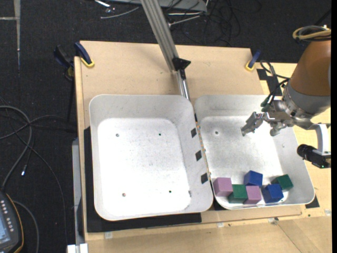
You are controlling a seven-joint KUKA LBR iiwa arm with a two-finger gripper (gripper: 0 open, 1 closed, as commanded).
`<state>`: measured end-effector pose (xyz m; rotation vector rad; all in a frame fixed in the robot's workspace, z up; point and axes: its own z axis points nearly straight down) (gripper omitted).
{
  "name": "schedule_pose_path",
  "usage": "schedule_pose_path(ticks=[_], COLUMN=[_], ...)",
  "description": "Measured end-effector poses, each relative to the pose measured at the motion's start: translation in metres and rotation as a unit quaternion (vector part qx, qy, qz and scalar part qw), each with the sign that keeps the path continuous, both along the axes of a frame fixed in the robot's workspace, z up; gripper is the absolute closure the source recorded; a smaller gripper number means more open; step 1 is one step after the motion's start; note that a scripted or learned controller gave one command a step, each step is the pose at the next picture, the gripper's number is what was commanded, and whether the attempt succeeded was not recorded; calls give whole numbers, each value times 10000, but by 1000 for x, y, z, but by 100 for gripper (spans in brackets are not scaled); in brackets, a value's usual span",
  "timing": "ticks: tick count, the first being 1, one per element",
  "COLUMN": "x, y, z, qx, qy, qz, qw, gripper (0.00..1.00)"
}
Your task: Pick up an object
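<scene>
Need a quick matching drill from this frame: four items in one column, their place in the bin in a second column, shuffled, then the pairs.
Items:
1. gripper
2. leftmost pink cube
3. green cube at far right
4. left bin

Places:
A. right end of the cube cluster, near the right bin's corner
B. holds no cubes
C. over the upper part of the right bin, away from the cubes
D. left end of the cube cluster

Pairs: 1-C, 2-D, 3-A, 4-B

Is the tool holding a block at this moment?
No. The tool hangs over bare floor of the right bin, nothing between its fingers; the blocks lie clustered at the near edge.
</scene>
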<state>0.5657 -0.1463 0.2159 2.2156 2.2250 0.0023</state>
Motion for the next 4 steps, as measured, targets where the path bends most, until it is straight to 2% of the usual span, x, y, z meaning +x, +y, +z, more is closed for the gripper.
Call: schedule_pose_path(ticks=[1, 2, 3, 4], x=[-10, 9, 28, -70], y=[-33, -34, -10, 4], z=[2, -103, -70, -110], qx=[-9, 8, -3, 13], qy=[6, 46, -11, 53], qz=[-38, -20, 7, -37], qw=[10000, 10000, 10000, 10000], gripper=[0, 0, 0, 0])
